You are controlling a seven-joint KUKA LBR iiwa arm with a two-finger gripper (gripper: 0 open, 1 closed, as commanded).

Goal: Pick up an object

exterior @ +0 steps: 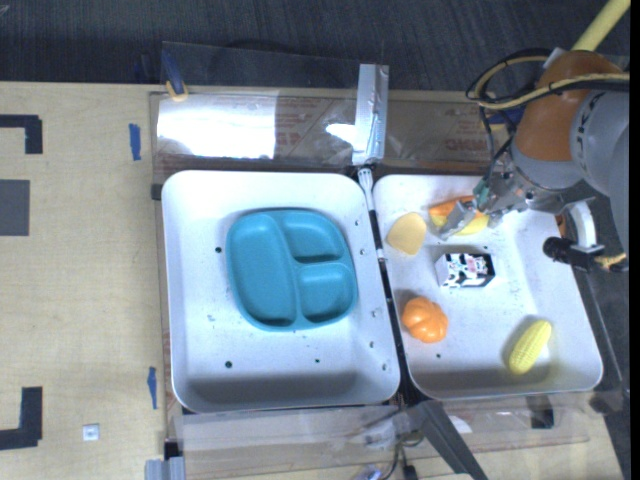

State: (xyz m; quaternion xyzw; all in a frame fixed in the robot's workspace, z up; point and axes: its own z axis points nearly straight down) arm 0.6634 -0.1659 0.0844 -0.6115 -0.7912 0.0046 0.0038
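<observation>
The wooden surface (70, 298) stretches out to the left, marked with a few black and blue tape pieces, and on it sit two shallow white bins side by side. The left bin (190, 358) holds a blue divided tray (290, 266), lying flat near its middle with its two small compartments toward the right.

The arm (575, 133) comes in from the right, its grey body and orange band bent down over the far corner of the right bin (560, 368), with cables looping behind it. Its wrist tips downward and to the left, so the end effector (478, 211) sits low over the bin's back part, right at a small orange and yellow object (452, 215). That object's long axis runs roughly left to right, tilted a little. From where I stand I cannot tell whether the end effector is closed on it or merely touching it.

Just left of that lies a pale yellow rounded piece (406, 233), close to the bin's dividing wall. Near the bin's middle is a black-and-white patterned item (467, 269). An orange pumpkin-like piece (424, 320) rests toward the front left, and a yellow corn cob (528, 345) lies at the front right, its long axis running diagonally, upper end pointing right and away.
</observation>
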